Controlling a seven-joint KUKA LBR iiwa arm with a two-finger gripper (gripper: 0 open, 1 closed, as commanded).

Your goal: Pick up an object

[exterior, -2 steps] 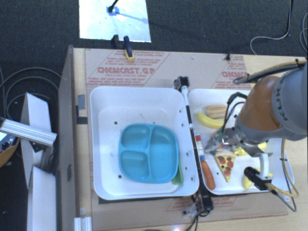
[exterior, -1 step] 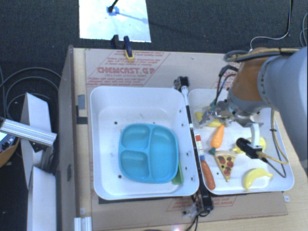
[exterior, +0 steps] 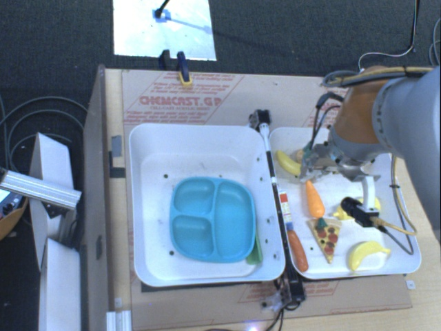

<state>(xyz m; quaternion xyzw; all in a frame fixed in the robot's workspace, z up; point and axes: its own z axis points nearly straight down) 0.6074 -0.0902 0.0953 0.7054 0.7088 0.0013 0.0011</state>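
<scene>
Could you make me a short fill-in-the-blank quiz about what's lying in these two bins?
1. The blue tray lies in the ____ bin.
2. The pizza slice lies in the ____ bin.
3. The carrot is colored ____.
4. The gripper hangs over the ____ bin.

Missing words: left; right; orange; right
</scene>
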